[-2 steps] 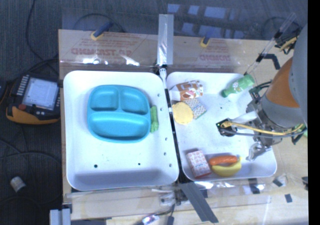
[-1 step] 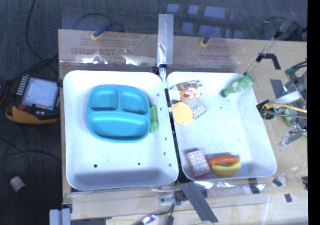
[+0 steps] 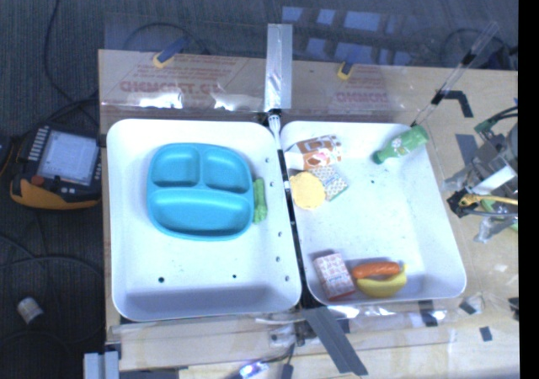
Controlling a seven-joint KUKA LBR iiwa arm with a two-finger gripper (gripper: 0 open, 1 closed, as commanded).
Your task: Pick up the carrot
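Dark carpet surrounds the desk (image 3: pixel 168 74), which carries two shallow white bins side by side. In the left bin (image 3: pixel 135 276) sits a blue divided plate (image 3: pixel 200 189) with a green item (image 3: pixel 259 200) touching its right edge. The right bin (image 3: pixel 421 226) holds the carrot (image 3: pixel 376 269), lying on a yellow banana (image 3: pixel 384 285) near the front wall, beside a pink-red packet (image 3: pixel 332 273). Farther back are a yellow round item (image 3: pixel 306 192), small packets (image 3: pixel 318 152) and a green bottle (image 3: pixel 398 146). At the right edge the claw (image 3: pixel 482 192) hangs outside the bin; whether it is open cannot be told.
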